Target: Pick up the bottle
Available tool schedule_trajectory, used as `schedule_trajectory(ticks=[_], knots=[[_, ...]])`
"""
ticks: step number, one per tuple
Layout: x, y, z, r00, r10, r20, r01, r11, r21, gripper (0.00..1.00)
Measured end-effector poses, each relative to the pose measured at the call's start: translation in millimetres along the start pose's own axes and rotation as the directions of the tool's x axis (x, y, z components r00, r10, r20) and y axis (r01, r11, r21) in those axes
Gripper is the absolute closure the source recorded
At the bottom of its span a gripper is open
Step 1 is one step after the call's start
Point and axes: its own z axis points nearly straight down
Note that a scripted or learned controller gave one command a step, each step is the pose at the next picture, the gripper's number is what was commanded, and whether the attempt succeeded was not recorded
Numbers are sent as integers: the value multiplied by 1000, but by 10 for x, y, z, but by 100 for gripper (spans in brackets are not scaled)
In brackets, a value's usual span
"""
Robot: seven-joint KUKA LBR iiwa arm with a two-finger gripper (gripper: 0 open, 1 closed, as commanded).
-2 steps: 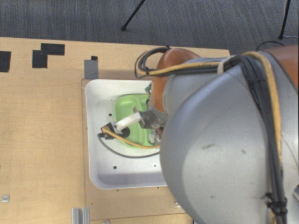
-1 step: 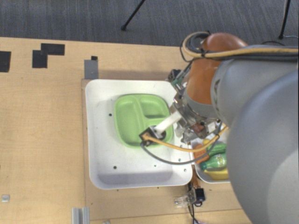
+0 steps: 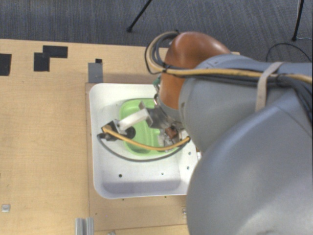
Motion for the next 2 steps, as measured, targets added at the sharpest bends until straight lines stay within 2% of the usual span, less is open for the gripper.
schedule_trajectory(ticks=[1, 2], knots=[[-172, 472, -829, 988, 157, -3, -157, 988, -1, 100], [78, -207, -983, 995, 100, -1, -100, 995, -1, 100]])
